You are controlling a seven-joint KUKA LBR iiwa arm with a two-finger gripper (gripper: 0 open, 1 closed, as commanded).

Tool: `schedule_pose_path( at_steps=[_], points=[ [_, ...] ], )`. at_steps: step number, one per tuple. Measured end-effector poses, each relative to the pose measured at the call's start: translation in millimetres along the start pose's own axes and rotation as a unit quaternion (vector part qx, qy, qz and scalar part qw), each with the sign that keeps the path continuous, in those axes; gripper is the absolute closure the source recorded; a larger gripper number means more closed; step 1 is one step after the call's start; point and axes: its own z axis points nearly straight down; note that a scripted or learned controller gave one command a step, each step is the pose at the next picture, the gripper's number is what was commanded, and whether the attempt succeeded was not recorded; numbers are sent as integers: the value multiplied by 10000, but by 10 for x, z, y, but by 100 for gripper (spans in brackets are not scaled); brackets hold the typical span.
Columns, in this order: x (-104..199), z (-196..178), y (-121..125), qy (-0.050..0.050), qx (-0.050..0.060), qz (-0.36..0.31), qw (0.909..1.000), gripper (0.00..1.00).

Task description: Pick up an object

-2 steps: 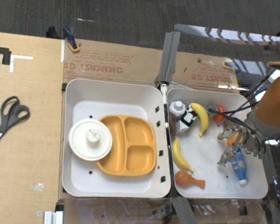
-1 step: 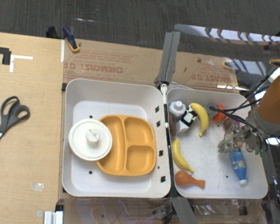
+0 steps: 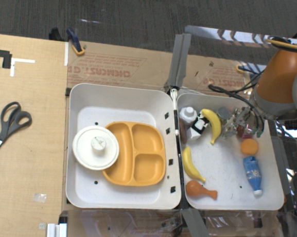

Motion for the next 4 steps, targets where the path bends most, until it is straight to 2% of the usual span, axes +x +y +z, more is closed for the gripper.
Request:
schedule_pose_path(
  at_steps=[1, 2, 3, 4],
  points=[
    [6, 53, 20, -16, -11, -2, 10000, 0],
    [328, 85, -455, 37, -60, 619, 9981, 0],
    [663, 86, -764, 14, -10, 850, 9964, 0],
    [645, -16, -750, -11, -12, 830, 9965, 100]
  ],
)
